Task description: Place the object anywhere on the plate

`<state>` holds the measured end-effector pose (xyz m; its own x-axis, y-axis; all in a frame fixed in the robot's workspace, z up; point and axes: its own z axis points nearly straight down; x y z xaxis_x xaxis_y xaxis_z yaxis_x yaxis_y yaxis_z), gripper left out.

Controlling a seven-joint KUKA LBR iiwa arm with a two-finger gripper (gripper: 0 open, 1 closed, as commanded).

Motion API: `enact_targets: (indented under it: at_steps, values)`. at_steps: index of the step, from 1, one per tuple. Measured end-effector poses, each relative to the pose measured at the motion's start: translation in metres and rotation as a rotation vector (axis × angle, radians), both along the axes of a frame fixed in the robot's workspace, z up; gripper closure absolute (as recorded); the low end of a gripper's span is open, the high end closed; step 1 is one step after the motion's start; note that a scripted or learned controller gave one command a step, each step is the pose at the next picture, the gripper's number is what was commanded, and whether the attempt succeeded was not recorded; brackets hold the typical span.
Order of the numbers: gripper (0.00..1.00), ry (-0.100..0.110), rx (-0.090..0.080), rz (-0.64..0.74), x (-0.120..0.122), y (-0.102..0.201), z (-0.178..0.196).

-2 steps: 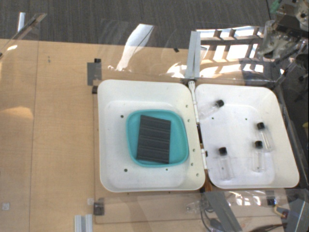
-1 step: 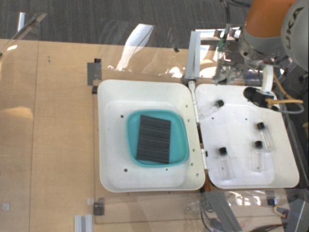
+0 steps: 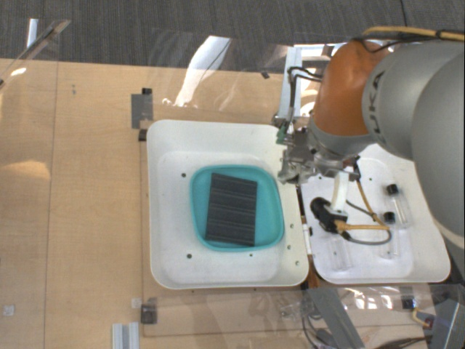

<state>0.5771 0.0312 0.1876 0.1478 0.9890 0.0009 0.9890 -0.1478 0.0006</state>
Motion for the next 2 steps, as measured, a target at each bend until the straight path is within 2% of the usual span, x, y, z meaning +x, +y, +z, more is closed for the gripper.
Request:
enact_targets:
  at_steps: [1, 2]
  values:
    - [1.0, -0.002, 0.001, 0.067, -0.0597, 0.069, -0.003]
    - [0.0, -0.002, 0.001, 0.065, -0.0595, 0.0681, -0.0029]
